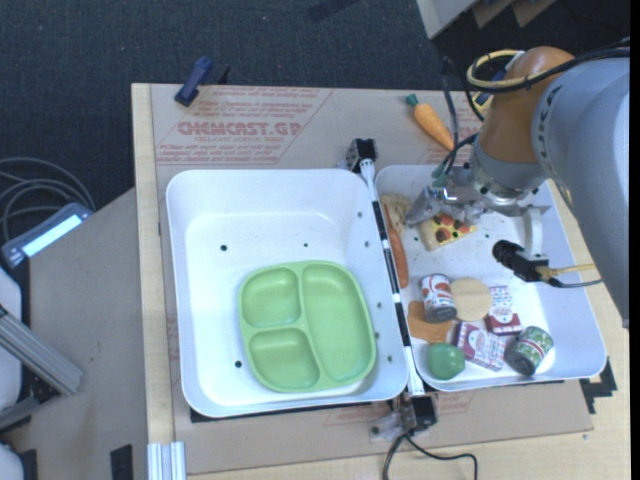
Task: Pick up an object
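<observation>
Green three-compartment tray (305, 325) in the left bin (190, 203); carrot (434, 123) and blue clip (193, 81) on the bench (250, 123)

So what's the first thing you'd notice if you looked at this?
Probably the bright green divided plate lying alone in the left bin. Next, the big grey arm with its orange band reaching from the right over the right bin, where toy food is piled: little cans, a green apple and more. An orange carrot lies outside on the bench.
</observation>
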`<state>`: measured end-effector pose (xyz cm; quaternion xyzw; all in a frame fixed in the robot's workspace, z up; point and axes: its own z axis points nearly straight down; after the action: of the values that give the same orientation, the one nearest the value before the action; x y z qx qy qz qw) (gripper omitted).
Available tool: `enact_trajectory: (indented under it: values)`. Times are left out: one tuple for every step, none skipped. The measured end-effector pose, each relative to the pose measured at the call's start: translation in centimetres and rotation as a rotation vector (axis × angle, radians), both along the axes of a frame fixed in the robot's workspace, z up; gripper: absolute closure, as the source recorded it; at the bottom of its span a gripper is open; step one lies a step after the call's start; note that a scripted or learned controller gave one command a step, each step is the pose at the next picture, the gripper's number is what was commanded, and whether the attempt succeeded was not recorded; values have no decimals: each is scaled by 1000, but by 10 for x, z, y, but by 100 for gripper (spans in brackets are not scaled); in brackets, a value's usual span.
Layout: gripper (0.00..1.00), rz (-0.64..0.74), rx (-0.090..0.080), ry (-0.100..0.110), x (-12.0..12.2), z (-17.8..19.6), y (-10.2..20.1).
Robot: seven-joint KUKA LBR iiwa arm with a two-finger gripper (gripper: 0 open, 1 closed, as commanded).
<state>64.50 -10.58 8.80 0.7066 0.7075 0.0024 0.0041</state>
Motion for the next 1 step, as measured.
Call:
enact_trajectory:
  values:
    - [0,-1,-2,3,23,-1,-48]
